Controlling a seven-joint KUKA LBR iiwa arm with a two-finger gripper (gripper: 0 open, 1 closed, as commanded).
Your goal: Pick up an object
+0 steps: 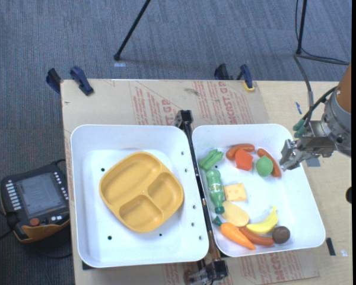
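The right bin [302, 186] holds several toy foods. Among them are a green pea pod [210, 158], a red pepper piece [244, 159], a green lime [264, 167], a green bottle [214, 189], a cheese square [235, 192], a banana [264, 221], a carrot [236, 234] and a brown ball [280, 234]. My gripper [288, 158] hangs over the right bin's upper right part, just right of the lime and the orange sausage [272, 160] beside it. Nothing is visibly held in it.
A yellow divided plate [141, 191] lies in the left bin [86, 159]. Blue clamps [81, 79] grip the bench's far edge. A teach pendant [34, 200] sits on the floor at the left. A cable runs down to the arm [338, 117] at the right.
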